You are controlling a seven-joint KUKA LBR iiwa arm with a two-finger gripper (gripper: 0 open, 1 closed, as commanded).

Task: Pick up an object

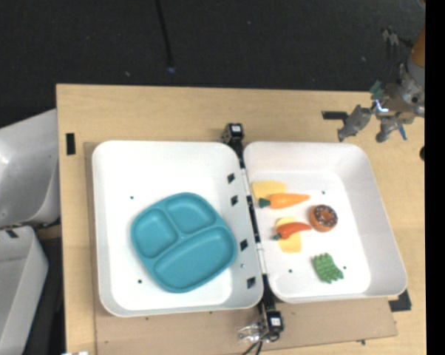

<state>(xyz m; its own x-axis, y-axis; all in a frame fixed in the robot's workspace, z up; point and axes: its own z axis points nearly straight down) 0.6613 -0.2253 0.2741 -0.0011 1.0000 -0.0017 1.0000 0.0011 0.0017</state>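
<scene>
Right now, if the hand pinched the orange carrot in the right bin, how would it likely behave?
The carrot looks like a small moulded toy, so probably stiff and light. Its tapered, rounded body might slip from a pinch near the thin tip or roll if nudged sideways. It lies against a yellow piece, which would likely shift too.

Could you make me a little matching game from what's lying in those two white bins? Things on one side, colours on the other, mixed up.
Things:
1. divided plate
2. carrot
3. doughnut
4. bumpy toy nearest the right bin's front edge

Colours:
A. green
B. brown with sprinkles
C. blue
D. orange

Pairs: 1-C, 2-D, 3-B, 4-A
</scene>
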